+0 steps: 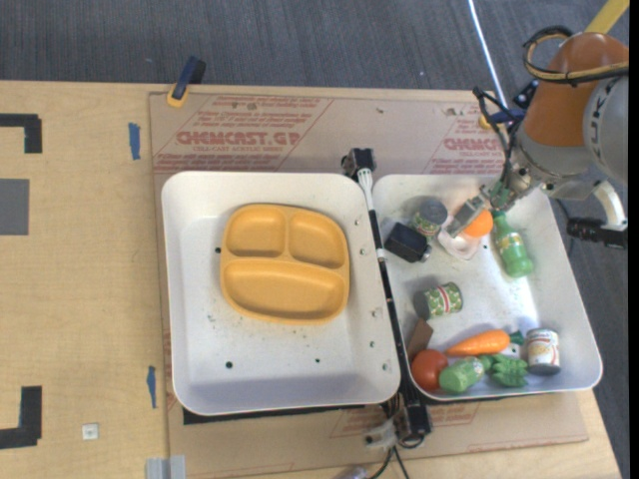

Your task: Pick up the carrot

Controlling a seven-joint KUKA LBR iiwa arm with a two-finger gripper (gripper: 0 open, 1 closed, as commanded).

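The carrot (479, 343) lies near the front of the right bin (574, 297), between a tomato (428, 367) and a small can (542, 348); the tool (496, 197) hovers at the bin's far side, its grip state unreadable.

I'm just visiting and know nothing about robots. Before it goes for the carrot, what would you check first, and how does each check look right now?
1. Carrot in sight: ok. The carrot lies near the front of the right bin.
2. Gripper over the carrot: not ok. The gripper is at the bin's far end, by a green bottle.
3. Gripper free of other items: cannot tell. An orange and white item sits right under it.
4. Room around the carrot: not ok. A tomato, green vegetables and a small jar crowd it.
5. Carrot top reachable: ok. Nothing lies on it.
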